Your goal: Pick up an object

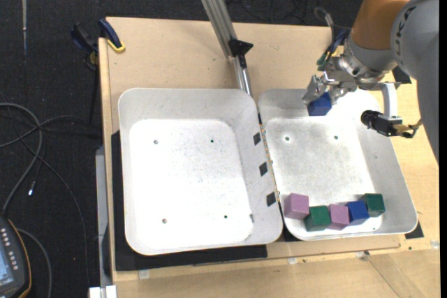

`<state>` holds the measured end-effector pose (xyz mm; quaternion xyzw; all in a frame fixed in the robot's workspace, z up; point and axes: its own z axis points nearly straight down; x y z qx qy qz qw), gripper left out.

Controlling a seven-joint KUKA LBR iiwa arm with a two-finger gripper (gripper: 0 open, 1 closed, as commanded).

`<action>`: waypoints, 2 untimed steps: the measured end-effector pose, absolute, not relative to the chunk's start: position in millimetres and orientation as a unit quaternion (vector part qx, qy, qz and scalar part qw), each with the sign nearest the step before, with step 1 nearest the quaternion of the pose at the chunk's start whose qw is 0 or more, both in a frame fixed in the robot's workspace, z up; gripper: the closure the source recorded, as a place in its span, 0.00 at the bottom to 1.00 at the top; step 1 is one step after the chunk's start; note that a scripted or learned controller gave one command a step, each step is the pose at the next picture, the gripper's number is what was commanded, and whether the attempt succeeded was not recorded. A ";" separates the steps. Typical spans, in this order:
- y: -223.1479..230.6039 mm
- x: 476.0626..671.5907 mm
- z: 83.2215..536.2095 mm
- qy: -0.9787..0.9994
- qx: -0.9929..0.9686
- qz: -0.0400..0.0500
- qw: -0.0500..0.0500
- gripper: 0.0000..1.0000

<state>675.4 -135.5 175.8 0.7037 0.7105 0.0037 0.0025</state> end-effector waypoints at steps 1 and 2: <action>-44.1 657.7 197.7 0.711 0.703 0.001 -0.001 1.00; -11.5 638.2 221.5 0.709 0.705 0.001 -0.001 1.00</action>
